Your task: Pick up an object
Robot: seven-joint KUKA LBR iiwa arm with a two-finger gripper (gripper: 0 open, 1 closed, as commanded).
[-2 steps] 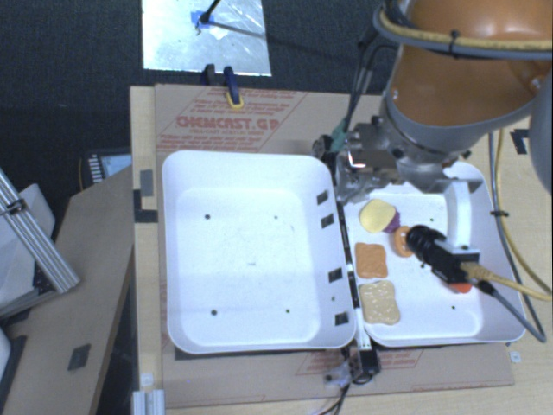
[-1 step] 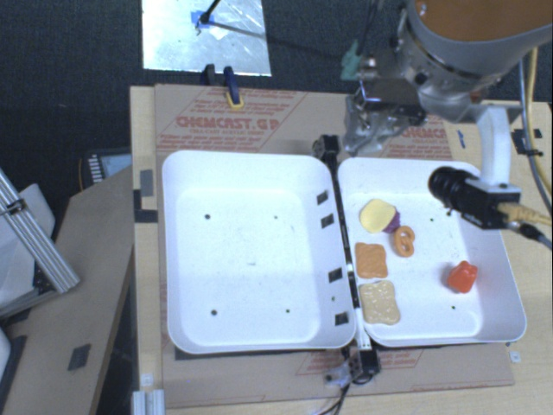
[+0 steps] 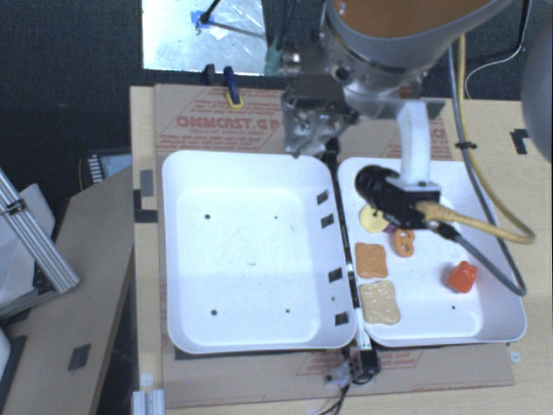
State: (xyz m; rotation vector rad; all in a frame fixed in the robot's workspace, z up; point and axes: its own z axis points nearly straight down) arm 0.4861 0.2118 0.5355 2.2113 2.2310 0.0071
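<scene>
The right bin (image 3: 484, 322) holds several small items: a yellow round piece (image 3: 371, 220), a small orange piece (image 3: 404, 244), an orange-brown toast slice (image 3: 371, 259), a pale cracker-like slice (image 3: 379, 303) and a red pepper-shaped toy (image 3: 461, 276). My gripper (image 3: 309, 135) hangs under the big grey and orange wrist, over the far rim where the two bins meet. It is well above and behind the items. Nothing shows in its grasp. A black cylinder (image 3: 386, 193) on a white bracket covers part of the yellow piece.
The left bin (image 3: 177, 258) lies beside the right one, with a black clip strip (image 3: 337, 249) between them. A yellow cable (image 3: 484, 223) loops over the right bin. Cardboard (image 3: 216, 121) lies under both bins. A blue and yellow clamp (image 3: 232, 89) sits at the back.
</scene>
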